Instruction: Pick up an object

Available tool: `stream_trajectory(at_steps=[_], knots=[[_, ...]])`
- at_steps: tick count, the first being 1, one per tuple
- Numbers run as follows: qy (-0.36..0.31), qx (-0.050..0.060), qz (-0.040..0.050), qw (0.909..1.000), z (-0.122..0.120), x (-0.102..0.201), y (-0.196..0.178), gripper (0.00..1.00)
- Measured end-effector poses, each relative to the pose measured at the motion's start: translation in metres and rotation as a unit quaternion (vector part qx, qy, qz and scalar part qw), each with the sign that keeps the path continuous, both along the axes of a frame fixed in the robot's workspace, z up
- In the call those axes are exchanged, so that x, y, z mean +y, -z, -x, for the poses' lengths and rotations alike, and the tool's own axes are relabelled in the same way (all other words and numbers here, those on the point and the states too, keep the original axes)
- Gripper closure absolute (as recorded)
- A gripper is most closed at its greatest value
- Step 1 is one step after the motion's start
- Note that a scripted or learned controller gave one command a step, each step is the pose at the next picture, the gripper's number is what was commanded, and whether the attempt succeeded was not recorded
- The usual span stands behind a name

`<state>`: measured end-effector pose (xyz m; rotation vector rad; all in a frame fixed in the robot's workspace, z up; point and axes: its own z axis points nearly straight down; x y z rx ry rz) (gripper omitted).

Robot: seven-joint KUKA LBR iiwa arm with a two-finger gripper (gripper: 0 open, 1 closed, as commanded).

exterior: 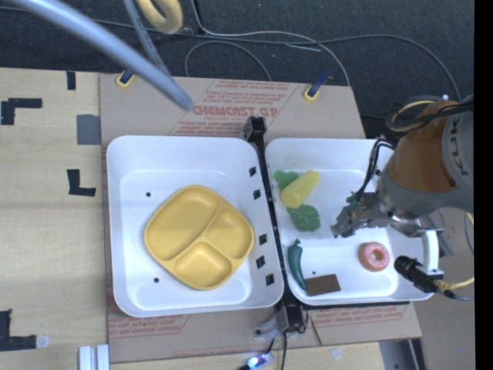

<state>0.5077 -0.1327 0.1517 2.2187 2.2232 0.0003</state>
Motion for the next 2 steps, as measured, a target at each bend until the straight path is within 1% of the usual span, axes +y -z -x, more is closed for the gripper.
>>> stream_trajectory(at_steps=[1,2], knots=[[0.0,-0.001,0.0005,1.0,-0.009,-0.006,-0.055,1.0],[0.0,0.0,0.0003,1.0,-0.008,-0.008,-0.096,1.0]])
